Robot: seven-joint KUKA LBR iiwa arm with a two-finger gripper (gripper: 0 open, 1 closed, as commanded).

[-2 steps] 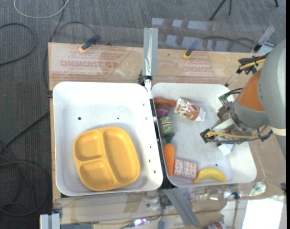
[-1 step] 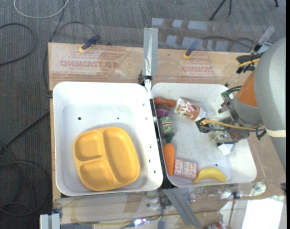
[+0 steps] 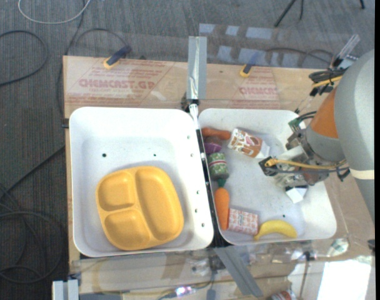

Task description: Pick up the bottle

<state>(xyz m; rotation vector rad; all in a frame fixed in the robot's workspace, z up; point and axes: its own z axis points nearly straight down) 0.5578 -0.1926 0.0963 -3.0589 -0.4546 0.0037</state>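
**Bottle lies loose in the right bin, arm low beside it**

The left shallow white bin (image 3: 124, 139) holds one thing, a yellow plastic plate with three compartments (image 3: 140, 206), lying flat toward the near side. It plays no part in the job, so that bin reads as spare room.

Across the divider, the right shallow white bin (image 3: 265, 202) is the busy one. Along its left wall runs a line of toy food that looks tipped in rather than set out. At the far end is a slim orange piece, perhaps a carrot (image 3: 215, 132). Next comes a purple and green lump (image 3: 216, 161) I cannot name, then a fatter orange carrot with a green top (image 3: 222, 206). Nearest is a flat red and white packet (image 3: 242, 220), and a yellow banana (image 3: 276, 230) curves just right of it along the near wall.

The task's thing, a small white bottle with an orange-brown patterned label (image 3: 246, 143), lies on its side toward the far left of this bin. It sits close to the slim orange piece, with bare floor on its right.

The gripper (image 3: 292, 179) hangs low over the right half of the bin, to the right of the bottle and apart from it. I cannot tell how far open it is, and I see nothing in its grasp. To my eye the pick is not yet made. Since the bottle lies down, it could roll if nudged.
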